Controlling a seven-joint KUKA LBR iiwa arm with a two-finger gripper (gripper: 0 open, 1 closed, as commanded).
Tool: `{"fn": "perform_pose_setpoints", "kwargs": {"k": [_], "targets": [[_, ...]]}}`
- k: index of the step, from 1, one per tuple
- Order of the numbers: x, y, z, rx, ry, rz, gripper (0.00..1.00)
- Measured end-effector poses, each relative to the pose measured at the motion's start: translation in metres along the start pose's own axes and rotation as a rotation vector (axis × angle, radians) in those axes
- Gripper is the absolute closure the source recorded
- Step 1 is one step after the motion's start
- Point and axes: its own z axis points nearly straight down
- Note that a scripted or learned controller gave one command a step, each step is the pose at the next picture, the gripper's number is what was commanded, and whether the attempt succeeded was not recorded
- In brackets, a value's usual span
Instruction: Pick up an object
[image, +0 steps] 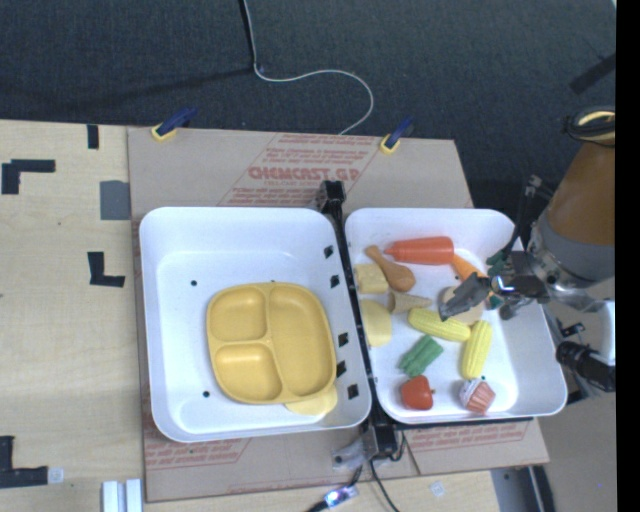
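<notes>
Nearest the lens, a red tomato (417, 393) and a pink-and-white piece (478, 396) lie at the front of the right bin (535, 395), at about 6 o'clock in it. Just up from them a green pod (421, 353) lies tilted, with one corn cob (477, 347) upright at 4 o'clock and a second cob (438, 325) lying across the middle. Toward 9 o'clock pale yellow pieces (374, 322) sit against the divider, and a drumstick (390, 267) points to 10 o'clock. An orange carrot (421, 250) lies at 12 o'clock along the back wall. From 3 o'clock the arm (585, 215) reaches in, and its gripper (462, 298) hangs over the bin's middle, just above the second cob, its dark fingers (458, 301) spread slightly apart with nothing seen between them. At 9 o'clock of all this, the left bin (170, 260) holds a yellow tray (270, 340) with three compartments.
</notes>
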Motion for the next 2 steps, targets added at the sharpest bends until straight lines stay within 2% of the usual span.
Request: {"fn": "perform_pose_setpoints", "kwargs": {"k": [1, 2], "targets": [[0.0, 0.002, -0.003, -0.007, -0.001, -0.003, 0.0], [-0.006, 0.007, 0.056, -0.002, 0.0, -0.002, 0.0]]}}
